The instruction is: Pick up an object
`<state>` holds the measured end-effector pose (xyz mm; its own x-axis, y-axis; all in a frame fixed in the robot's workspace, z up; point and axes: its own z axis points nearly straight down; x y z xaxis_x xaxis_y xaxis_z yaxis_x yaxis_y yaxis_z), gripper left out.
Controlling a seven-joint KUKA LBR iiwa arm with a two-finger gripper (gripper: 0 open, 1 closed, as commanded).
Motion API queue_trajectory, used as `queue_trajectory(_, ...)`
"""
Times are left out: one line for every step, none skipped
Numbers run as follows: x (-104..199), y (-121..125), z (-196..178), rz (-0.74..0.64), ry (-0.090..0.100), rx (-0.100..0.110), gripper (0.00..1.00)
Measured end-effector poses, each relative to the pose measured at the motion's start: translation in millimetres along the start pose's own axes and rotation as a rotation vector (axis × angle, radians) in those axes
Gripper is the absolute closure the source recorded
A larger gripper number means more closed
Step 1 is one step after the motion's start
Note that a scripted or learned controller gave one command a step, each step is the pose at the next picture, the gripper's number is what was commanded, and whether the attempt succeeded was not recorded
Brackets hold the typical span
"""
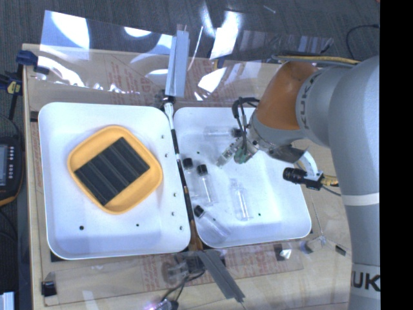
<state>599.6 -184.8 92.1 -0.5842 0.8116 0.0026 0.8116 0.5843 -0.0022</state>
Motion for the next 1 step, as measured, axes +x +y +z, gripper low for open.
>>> queue_trajectory(1.8,-46.2,0.3,-0.283,0.000,0.000,1.00)
